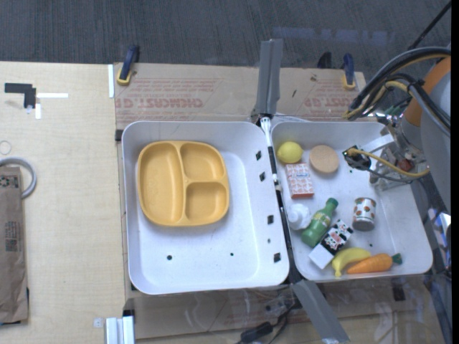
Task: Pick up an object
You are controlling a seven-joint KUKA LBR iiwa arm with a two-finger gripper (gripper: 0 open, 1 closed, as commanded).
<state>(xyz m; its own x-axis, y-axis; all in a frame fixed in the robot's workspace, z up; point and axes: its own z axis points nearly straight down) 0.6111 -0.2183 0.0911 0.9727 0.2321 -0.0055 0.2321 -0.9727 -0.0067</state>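
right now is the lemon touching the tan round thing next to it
Apart. The camera view shows a strip of the white bin floor between the lemon and the tan disc.

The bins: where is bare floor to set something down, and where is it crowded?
Free: left bin, the strip below the yellow plate and the strip between it and the right bin. Crowded: right bin, lemon down to carrot.

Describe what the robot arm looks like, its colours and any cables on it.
The arm is grey, with an orange band above the wrist. A bundle of black cables loops along it from the upper right. The gripper end looks like small metallic parts, too cluttered to make out in detail.
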